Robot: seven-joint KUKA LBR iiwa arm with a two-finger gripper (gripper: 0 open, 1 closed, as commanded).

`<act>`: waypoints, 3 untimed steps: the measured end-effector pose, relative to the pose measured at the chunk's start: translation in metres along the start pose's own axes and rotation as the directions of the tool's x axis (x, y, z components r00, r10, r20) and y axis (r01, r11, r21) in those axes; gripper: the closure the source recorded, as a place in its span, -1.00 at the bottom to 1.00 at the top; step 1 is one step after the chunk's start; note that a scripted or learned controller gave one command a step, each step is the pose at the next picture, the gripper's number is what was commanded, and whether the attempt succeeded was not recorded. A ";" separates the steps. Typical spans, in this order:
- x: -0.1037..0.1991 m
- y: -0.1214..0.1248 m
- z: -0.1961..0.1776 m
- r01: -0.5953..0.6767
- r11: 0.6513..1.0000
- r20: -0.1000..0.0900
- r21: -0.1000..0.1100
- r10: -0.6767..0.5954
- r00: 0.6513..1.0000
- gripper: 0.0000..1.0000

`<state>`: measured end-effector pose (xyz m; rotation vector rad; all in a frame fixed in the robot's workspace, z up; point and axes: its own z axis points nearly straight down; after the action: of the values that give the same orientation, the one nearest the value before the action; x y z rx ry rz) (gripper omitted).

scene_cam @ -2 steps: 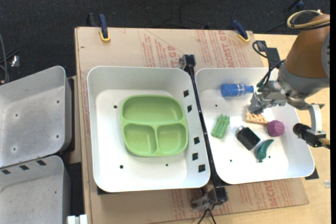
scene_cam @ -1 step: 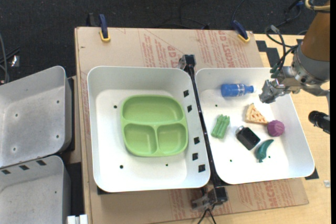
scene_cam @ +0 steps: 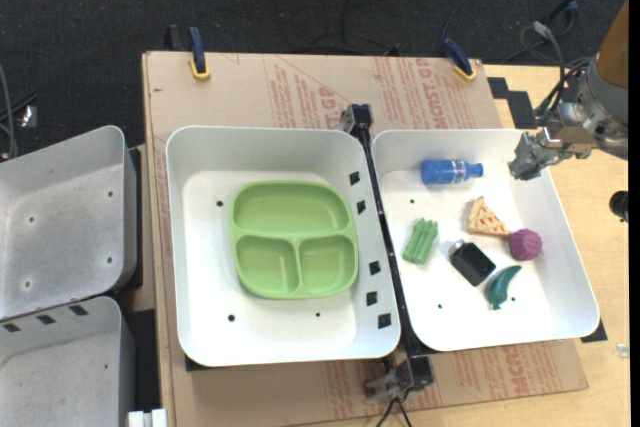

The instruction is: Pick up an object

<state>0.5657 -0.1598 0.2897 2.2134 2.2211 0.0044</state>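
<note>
The right bin [scene_cam: 560, 315] holds several small objects: a blue bottle [scene_cam: 450, 172] lying on its side, a green ridged piece [scene_cam: 421, 241], a pizza-slice toy [scene_cam: 487, 218], a purple ball-like thing [scene_cam: 525, 243], a black block [scene_cam: 471, 262] and a teal curved piece [scene_cam: 503, 284]. My gripper [scene_cam: 527, 161] hangs at the bin's upper right rim, to the right of the blue bottle and apart from it. Nothing shows between its fingers.
The left bin [scene_cam: 200, 315] carries a green three-compartment plate [scene_cam: 295, 238]. Both bins rest on a cardboard-covered bench [scene_cam: 300, 85] clamped at the back. Two white lids [scene_cam: 60, 215] lie off to the left. The grey arm [scene_cam: 600, 105] enters from the right.
</note>
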 end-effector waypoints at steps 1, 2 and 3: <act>0.058 0.004 0.011 0.005 1.000 -0.004 0.006 -0.005 1.000 1.00; 0.114 0.019 0.029 0.005 1.000 -0.004 0.008 -0.005 1.000 1.00; 0.170 0.023 0.030 0.005 1.000 -0.004 0.006 -0.005 1.000 1.00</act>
<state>0.5888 0.0107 0.2590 2.2130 2.2320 0.0016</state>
